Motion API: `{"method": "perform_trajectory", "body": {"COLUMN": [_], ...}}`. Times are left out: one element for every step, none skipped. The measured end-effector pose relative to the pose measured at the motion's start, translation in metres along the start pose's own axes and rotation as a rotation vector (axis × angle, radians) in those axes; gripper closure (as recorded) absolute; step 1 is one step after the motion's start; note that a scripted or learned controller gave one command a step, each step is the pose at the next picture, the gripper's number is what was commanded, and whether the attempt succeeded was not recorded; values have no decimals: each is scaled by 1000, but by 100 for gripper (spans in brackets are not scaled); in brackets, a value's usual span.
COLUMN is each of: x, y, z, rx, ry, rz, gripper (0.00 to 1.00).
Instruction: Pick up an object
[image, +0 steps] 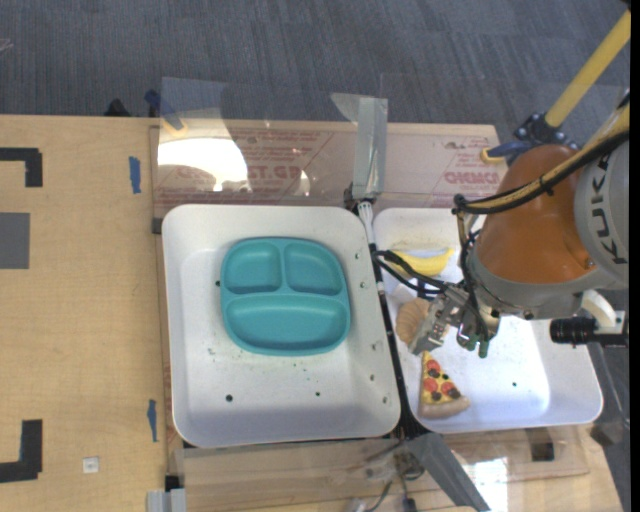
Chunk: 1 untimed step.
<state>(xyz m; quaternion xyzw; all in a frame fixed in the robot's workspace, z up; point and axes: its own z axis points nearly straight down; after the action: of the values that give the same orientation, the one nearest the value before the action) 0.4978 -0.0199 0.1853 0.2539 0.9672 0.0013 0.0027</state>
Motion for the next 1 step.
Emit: {"method": "perform_trajectory", "body": {"x": [45], "y": [66], "z": [0], "rx": [1], "ry": [2], "rz": [155], "gripper": [100]}}
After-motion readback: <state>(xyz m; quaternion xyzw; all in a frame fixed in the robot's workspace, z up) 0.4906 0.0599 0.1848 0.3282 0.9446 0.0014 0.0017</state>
